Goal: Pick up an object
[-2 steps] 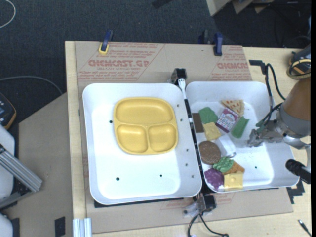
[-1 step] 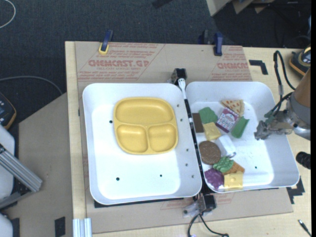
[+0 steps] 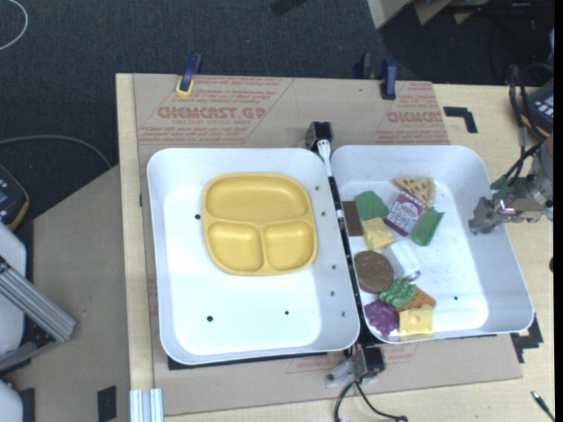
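The claw (image 3: 486, 216) is hanging at the right rim of the right bin (image 3: 501, 271), coming in from the right side of the bench. From where I'm standing I cannot tell how its tips are set; it is small and blurred against the white wall, and nothing is showing in its grip.

Everything worth picking is lying to the claw's left, clustered against the far side of that bin, with bare white floor in between. Nearest is the green piece (image 3: 427, 227), sitting almost level with the claw and well apart from it, its long axis running slantwise, upper end leaning right. Just beyond it are the purple packet (image 3: 405, 214) and the pizza slice (image 3: 415, 187), touching or nearly so. Farther left and lower are lying the brown patty (image 3: 375, 272) and a crowded heap near the bottom corner.

The yellow tray (image 3: 260, 222) is resting in the left bin (image 3: 167, 262), farther off still.

I'd judge the coming move as a straight reach leftward and down, with the green piece the handiest target, though its neighbours are crowding one side.
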Motion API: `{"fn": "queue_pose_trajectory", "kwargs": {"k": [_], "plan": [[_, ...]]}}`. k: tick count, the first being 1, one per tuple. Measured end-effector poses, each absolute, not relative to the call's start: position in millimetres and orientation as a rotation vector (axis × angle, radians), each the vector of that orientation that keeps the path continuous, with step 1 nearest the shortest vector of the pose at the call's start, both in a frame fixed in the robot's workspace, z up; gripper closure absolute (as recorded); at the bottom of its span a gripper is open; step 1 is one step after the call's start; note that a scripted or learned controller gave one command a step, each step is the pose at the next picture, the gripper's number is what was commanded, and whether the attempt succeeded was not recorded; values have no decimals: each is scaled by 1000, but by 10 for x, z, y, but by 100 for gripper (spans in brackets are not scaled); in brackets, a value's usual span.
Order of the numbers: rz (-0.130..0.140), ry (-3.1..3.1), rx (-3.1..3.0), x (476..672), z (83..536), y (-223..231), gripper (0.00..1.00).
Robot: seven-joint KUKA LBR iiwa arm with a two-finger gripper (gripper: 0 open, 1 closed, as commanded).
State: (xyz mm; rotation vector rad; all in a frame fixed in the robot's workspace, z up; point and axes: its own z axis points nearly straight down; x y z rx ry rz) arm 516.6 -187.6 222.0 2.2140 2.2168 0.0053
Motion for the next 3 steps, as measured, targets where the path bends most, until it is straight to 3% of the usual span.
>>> {"fn": "queue_pose_trajectory", "kwargs": {"k": [2, 3], "plan": [[4, 2228, 2213, 5520, 2170, -773, 100], [4, 2228, 2214, 5587, 2151, -237, 100]]}}
